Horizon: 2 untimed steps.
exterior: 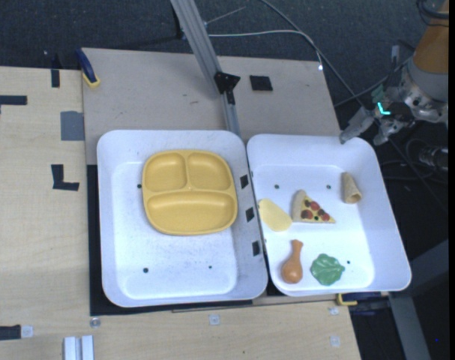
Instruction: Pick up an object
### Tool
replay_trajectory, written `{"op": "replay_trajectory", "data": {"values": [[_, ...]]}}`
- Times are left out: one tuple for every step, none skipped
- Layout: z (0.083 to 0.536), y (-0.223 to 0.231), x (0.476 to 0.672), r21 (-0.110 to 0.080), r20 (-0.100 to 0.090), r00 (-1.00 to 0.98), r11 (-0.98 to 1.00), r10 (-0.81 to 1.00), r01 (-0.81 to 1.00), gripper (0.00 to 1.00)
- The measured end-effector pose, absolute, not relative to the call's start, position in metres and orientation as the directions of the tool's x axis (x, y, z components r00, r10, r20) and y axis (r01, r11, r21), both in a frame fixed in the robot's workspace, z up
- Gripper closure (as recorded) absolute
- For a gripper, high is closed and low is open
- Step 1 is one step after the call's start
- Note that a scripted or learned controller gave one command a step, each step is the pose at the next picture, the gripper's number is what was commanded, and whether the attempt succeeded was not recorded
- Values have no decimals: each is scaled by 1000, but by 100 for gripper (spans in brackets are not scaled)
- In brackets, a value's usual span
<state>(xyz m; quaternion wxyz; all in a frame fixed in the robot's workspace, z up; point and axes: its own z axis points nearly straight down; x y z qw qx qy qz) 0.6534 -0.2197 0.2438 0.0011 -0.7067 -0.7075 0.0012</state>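
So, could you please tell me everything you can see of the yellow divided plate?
The yellow divided plate is a rounded, plastic-looking tray in one mustard-yellow colour, with three compartments: two smaller ones at the far side and one wide one nearer the camera, all holding nothing. It lies flat and upright in the upper middle of the left bin, resting on its floor, apart from the walls.

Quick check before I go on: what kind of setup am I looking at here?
Most likely a robot lab test bench for pick trials: two white bins on a taped wooden bench, toy food such as a pizza slice, and loose cabling.
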Motion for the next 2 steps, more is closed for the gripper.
{"op": "replay_trajectory", "data": {"values": [[245, -220, 654, -1, -1, -2, 2, 1000, 1000, 0], [193, -221, 643, -6, 0, -1, 1, 1000, 1000, 0]]}}
